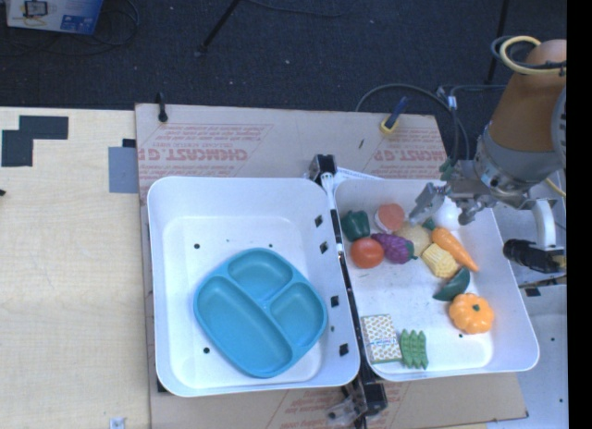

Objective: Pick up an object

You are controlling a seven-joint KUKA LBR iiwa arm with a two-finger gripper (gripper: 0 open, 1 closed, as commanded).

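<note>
Carrot (455, 249) lies under pincer (448, 205); cardboard (213, 145) reads "CHEMCAST"

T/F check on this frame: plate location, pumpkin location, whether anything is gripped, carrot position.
1. The blue three-compartment plastic plate lies in the left white bin. True.
2. The orange toy pumpkin sits on that plate. False: it lies in the right white bin.
3. The gripper holds the red toy tomato. False: the tomato lies on the bin floor, apart from the gripper.
4. The orange toy carrot lies just below the gripper. True.
</note>
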